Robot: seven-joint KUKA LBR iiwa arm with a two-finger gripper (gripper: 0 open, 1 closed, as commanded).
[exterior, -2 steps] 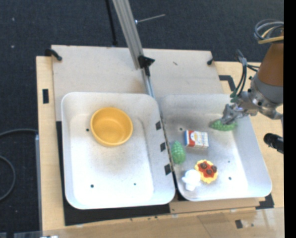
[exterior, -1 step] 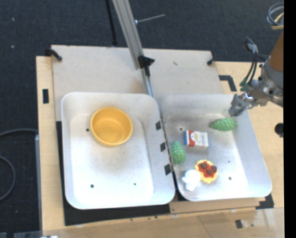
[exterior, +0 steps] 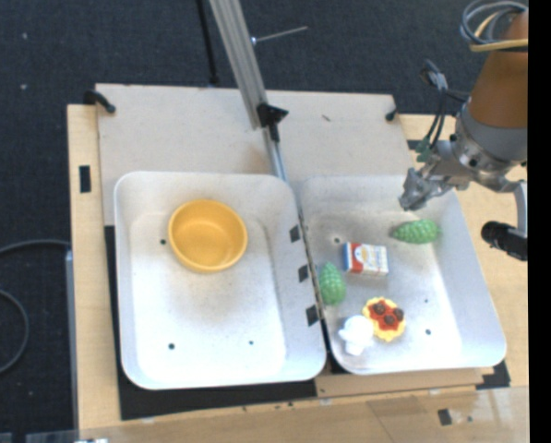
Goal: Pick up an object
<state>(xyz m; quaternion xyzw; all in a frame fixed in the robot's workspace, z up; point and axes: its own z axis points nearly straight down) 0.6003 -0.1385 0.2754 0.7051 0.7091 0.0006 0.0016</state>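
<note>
One risk: hand (exterior: 415,199) sits just off green toy (exterior: 416,232), may nudge it away; finger state unclear.

Gripper (exterior: 415,199) above green toy (exterior: 416,232) — right bin (exterior: 469,275).

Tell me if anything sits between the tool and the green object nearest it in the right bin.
Nothing visible does. The tool hangs just above and left of the green object near the right bin's far side, with bare bin floor between them. The small carton lies further off, toward the middle.
</note>
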